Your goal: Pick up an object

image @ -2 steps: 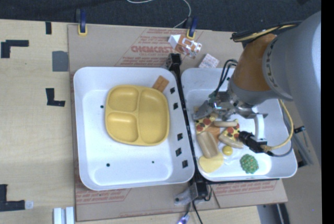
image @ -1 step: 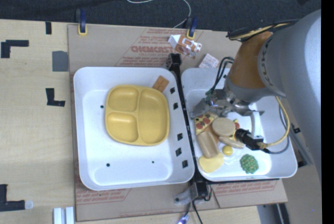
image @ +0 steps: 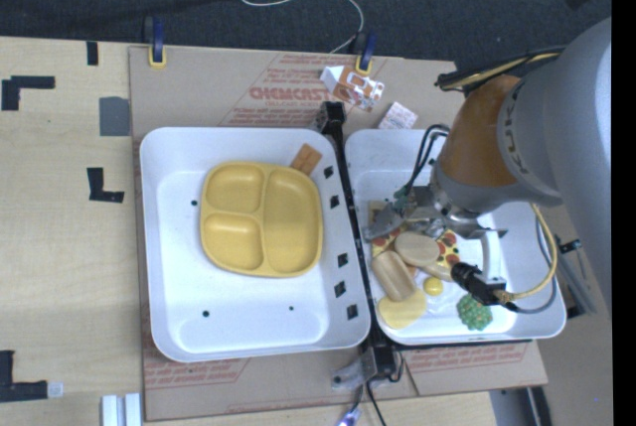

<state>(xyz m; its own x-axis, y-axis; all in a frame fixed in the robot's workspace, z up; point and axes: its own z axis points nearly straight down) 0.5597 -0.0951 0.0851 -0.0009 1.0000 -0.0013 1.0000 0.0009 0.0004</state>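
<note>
The right bin (image: 542,315) holds a pile of toy food: a tan hot dog bun (image: 394,275), a pale oval bread piece (image: 417,244), a pizza slice (image: 444,255), a yellow wedge (image: 400,313), a small fried egg (image: 433,287) and a green broccoli (image: 475,313). My gripper (image: 393,215) hangs low over the left part of this bin, just above the top of the pile. The grey and orange arm (image: 487,156) covers the bin's upper middle and hides what lies under it.
The left bin (image: 159,245) carries a yellow divided plate (image: 263,218) and a small brown block (image: 305,159) at its top edge. Black clips line the wall between the bins. Paper tags (image: 353,88) lie on the cardboard behind them.
</note>
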